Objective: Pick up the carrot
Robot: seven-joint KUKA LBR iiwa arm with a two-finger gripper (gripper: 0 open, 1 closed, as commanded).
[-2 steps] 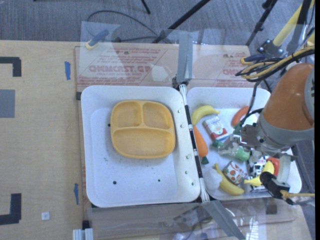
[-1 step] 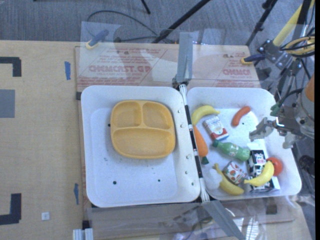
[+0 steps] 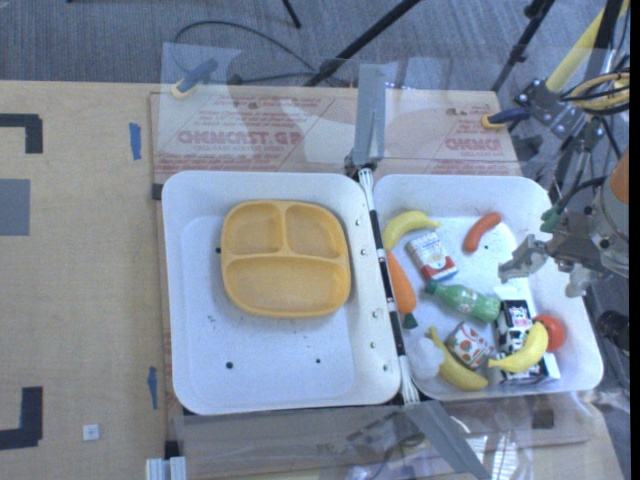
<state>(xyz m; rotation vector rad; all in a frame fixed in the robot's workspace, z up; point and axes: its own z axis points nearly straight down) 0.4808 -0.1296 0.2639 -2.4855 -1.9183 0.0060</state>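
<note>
1. The carrot (image 3: 401, 285) lies along the left wall of the right bin (image 3: 585, 353), just beside a green bottle (image 3: 466, 301).
2. The gripper (image 3: 548, 258) hovers at that bin's right edge, well apart from the carrot; whether it is open cannot be told.

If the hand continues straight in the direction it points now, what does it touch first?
The hand points left and down into the right bin. It would probably meet bare bin floor first, near the green bottle; depth is unclear.
</note>
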